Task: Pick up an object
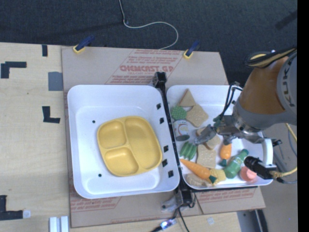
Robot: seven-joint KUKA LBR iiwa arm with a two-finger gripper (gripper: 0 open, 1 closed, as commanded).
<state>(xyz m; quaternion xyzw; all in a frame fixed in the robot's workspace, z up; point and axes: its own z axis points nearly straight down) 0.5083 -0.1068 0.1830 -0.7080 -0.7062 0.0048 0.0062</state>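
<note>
The right bin [212,92] holds a jumble of toy food. Two tan bread wedges [191,108] lie at its back, with a green round piece [177,112] and a small round tin [182,128] to their left. A green vegetable [188,150] and a long carrot [195,167] lie nearer the front. My gripper [205,136] hangs low over the middle of this bin, just above a tan toast slice [207,157]. Nothing shows as held in it.
The left bin [79,105] holds a yellow divided plate [128,145]. Right of the gripper lie a small orange piece [225,152], a green bottle [234,164] and a pink piece [248,174]. The arm's wrist [263,103] covers the right bin's far right side.
</note>
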